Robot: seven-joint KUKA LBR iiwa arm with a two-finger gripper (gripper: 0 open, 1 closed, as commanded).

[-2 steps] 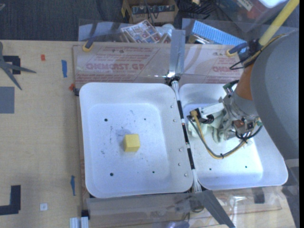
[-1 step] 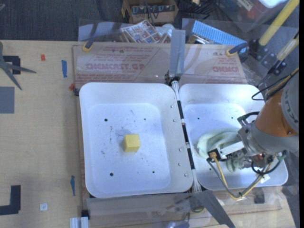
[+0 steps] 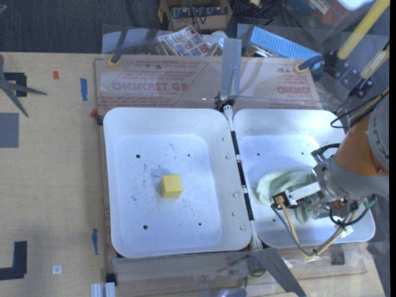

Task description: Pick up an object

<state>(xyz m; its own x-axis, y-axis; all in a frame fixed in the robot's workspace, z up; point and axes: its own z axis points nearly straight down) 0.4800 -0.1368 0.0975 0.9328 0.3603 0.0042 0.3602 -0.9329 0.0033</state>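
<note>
Camera view: end effector (image 3: 307, 210) low in right bin (image 3: 272, 129), over pale green object (image 3: 278, 183) near bin's middle. Grip state impossible to tell, fingers hidden under wrist and cables; possibly touching object. Yellow block (image 3: 171, 185) well apart, mid left bin (image 3: 124, 166). Best centred over green object, closed squarely, lifted straight.
</note>
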